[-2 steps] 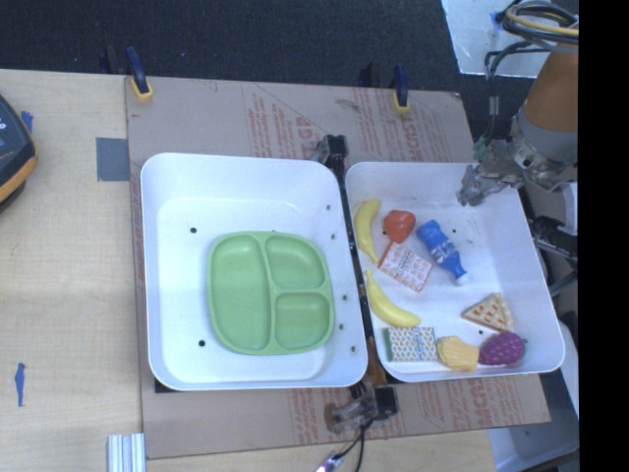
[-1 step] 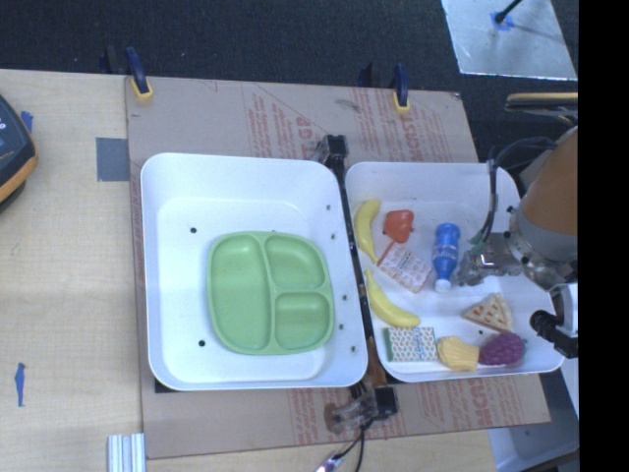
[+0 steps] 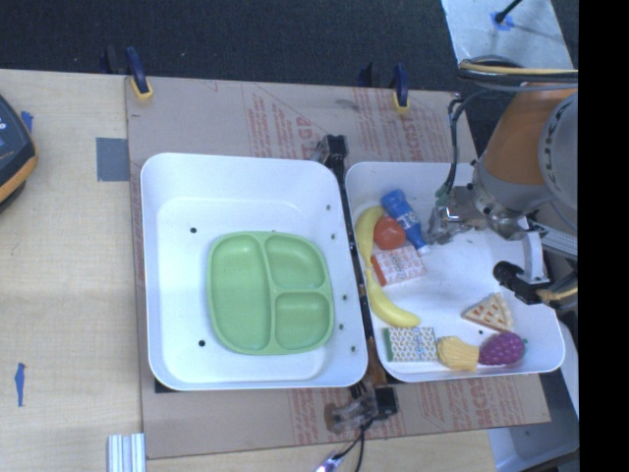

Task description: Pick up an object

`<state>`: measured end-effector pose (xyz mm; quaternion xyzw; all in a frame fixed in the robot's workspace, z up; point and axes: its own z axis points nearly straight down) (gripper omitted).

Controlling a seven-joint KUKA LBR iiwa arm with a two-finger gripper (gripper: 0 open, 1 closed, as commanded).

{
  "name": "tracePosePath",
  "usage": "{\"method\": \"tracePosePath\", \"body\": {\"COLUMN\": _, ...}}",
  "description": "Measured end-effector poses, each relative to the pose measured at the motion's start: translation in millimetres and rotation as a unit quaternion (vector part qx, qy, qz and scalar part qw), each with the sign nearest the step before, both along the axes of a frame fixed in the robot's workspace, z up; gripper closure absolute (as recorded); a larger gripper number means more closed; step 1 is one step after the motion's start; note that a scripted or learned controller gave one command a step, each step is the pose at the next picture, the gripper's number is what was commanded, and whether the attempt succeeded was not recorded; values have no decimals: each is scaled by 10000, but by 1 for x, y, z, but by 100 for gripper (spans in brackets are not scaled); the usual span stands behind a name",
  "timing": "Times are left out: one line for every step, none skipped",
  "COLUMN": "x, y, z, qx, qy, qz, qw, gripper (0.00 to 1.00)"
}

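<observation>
Blue bottle [image 3: 404, 216] beside lowered gripper [image 3: 444, 219]

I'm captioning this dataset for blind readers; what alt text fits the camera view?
A grey robot arm with an orange band reaches from the right over the right white bin, which holds toy foods including a yellow banana and a red tomato. The left white bin holds a green divided plate.
</observation>
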<state>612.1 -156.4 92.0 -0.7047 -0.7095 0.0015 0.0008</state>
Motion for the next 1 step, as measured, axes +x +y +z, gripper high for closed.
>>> {"method": "tracePosePath", "body": {"x": 45, "y": -50, "z": 72, "qx": -2, "qy": -13, "qz": -16, "qw": 10000, "gripper": 0}}
